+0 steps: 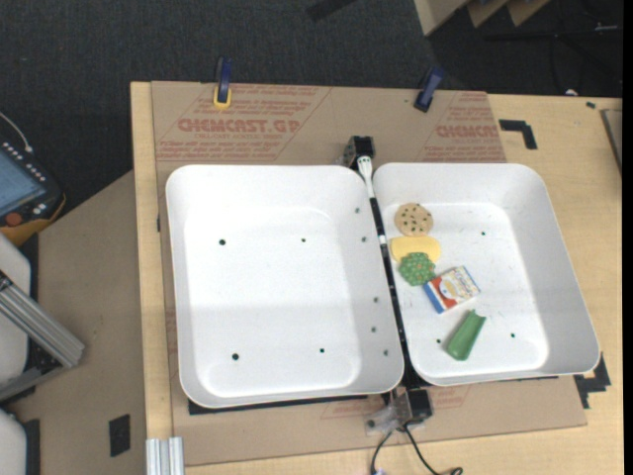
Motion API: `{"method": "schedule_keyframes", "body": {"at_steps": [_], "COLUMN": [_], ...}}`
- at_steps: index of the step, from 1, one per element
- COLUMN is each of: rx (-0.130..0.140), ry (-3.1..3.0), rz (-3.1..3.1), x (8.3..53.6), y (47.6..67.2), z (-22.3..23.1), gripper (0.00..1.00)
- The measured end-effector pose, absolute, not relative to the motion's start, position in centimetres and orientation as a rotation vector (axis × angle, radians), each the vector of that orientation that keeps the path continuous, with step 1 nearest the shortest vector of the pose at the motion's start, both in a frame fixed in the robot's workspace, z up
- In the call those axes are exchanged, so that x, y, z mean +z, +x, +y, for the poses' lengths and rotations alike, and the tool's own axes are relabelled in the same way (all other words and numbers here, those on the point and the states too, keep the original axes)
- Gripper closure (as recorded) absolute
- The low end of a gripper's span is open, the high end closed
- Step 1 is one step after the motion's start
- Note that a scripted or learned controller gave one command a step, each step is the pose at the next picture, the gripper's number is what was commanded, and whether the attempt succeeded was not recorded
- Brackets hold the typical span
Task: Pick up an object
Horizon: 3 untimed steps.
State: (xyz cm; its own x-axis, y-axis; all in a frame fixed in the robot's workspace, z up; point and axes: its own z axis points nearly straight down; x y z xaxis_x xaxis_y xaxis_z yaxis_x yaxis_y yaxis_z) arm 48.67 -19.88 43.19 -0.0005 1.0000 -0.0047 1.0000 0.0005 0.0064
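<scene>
Several small objects lie in the left part of the right bin (pixel 534 265). A round tan cookie (pixel 413 218) is farthest back. Just in front of it lies a yellow piece (pixel 409 246), partly overlapped by a bumpy green piece (pixel 415 268). A small white box with red and blue markings (pixel 452 288) sits to their right. A green cylinder-like object (pixel 463 335) lies nearest the front, tilted.
The left bin (pixel 198 265) sits beside the right one, both on a cardboard sheet (pixel 297 117) held by two blue clamps (pixel 223 82) at the back. A metal rail (pixel 40 320) and a device with a screen (pixel 20 181) sit at the far left.
</scene>
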Motion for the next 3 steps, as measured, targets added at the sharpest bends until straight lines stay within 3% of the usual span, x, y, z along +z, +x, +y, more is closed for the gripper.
{"method": "schedule_keyframes", "body": {"at_steps": [2, 3], "rx": [0.006, 0.003], "ry": [2.212, 2.214], "rz": [2.216, 2.215], "x": [53.9, 54.7], "y": [48.3, 48.3], "z": [-19.1, -19.2], "gripper": [1.0, 1.0]}}
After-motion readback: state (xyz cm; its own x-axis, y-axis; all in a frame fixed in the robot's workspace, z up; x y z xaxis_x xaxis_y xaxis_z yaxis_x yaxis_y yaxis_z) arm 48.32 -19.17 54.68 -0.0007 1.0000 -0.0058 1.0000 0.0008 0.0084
